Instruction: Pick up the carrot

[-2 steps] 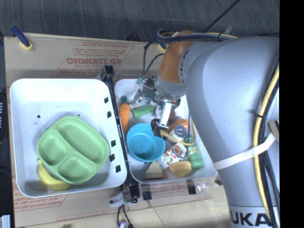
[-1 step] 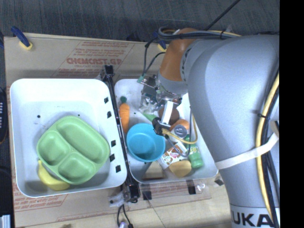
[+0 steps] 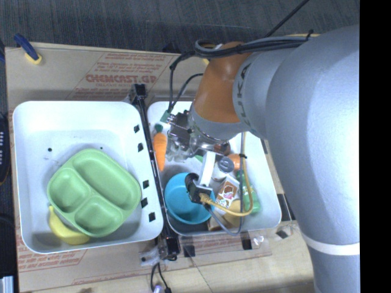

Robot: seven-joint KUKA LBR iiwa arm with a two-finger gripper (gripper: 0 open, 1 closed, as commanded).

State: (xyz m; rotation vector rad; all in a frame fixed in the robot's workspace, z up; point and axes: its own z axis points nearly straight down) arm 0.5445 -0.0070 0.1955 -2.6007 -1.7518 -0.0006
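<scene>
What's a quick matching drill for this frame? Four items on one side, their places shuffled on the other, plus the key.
Items:
1. carrot
2. green divided plate
3. blue cup
4. yellow bowl

Places:
A. near end of the right bin, by the divider
B. tucked under the plate, left bin's near corner
C. along the right bin's left wall, beside the gripper
D. lying over the yellow item in the left bin

Pairs: 1-C, 2-D, 3-A, 4-B
</scene>
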